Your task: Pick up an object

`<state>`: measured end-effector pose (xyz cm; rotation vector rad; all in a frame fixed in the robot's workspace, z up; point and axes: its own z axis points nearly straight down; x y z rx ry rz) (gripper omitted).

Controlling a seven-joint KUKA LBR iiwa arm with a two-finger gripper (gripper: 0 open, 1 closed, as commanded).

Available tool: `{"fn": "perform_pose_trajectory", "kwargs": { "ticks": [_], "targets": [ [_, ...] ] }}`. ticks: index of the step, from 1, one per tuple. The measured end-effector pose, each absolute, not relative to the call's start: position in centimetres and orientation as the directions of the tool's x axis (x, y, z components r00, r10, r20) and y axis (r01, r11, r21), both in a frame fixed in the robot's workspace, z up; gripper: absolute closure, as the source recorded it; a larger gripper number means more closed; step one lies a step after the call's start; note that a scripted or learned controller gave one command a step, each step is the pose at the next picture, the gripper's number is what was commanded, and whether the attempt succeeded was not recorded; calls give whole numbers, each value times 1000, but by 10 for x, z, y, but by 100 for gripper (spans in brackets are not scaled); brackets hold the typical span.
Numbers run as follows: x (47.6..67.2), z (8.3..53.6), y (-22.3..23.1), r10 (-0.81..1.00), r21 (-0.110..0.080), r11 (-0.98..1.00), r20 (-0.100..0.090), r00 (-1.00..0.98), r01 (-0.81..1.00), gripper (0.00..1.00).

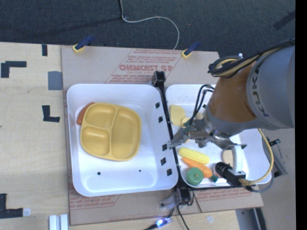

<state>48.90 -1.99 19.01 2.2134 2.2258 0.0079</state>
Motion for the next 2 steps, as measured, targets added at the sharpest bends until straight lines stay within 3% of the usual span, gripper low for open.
{"fn": "perform_pose_trajectory", "kwargs": {
  "ticks": [1, 2],
  "targets": [
    [485, 475, 65, 1000, 18, 8, 4, -8, 1000, 0],
    [484, 475, 63, 1000, -1, 4, -2, -4, 1000, 100]
  ]
}}
